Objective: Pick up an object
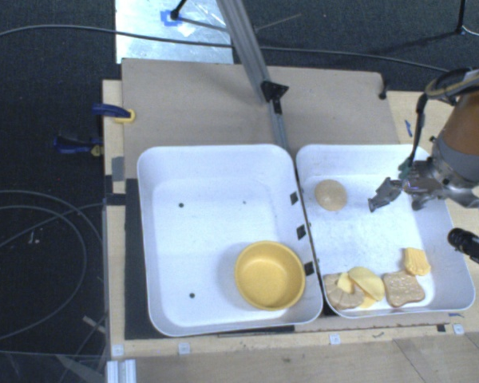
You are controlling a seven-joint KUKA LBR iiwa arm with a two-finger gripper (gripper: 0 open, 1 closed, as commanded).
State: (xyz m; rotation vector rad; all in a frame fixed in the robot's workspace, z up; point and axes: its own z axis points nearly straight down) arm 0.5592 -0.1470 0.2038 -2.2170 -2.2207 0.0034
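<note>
Your claw (387, 194) hangs over the right bin (439, 246); you cannot tell whether it is apart or together, and nothing shows in it. Just left of it lies a round, matte beige bun (330, 195). Below it sit flat toast slices (403, 289) and yellow, smooth cheese pieces (366, 282). Far left, a glossy yellow bowl (269, 274) rests in the left bin (168, 214). Brown board (191, 102) underneath; dark carpet (40, 54) around.

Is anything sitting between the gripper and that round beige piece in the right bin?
Nothing visible does. The gripper hangs over the right bin, to the right of the round beige piece, with bare white floor between them. The other food pieces lie along the bin's near edge, and the yellow bowl sits in the left bin.
</note>
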